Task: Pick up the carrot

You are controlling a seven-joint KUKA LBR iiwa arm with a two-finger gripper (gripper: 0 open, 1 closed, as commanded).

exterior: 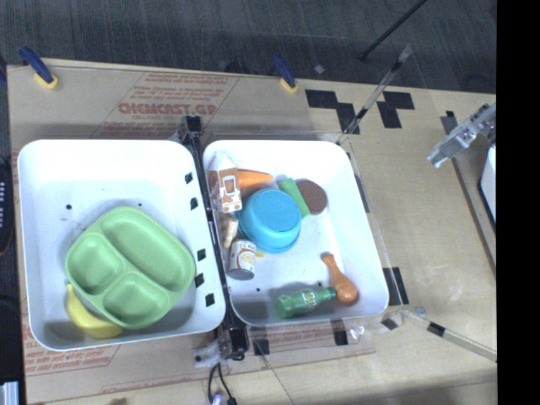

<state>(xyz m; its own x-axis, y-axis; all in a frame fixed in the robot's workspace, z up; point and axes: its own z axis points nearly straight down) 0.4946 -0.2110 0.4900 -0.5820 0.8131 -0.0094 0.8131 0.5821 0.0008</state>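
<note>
We locate the carrot (253, 178) in the right bin (364, 226), at the rim far from the camera, touching the blue bowl (271, 218) and just beside the small carton (226, 190). We cannot tell the end effector's opening or load. We recommend descending on the carrot's exposed orange body, closing across its narrow width, clear of the blue bowl.

Bench (422, 226): tan board surface with red printed lettering (167, 108) at the far side. Two shallow white bins sit on it, touching side by side. Left bin (38, 226) is left of the centre seam, right bin (363, 226) is right of it. Black tape marks (359, 106) lie beyond the right bin's far corner. Blue clamps (38, 67) grip the bench's far edge.
</note>
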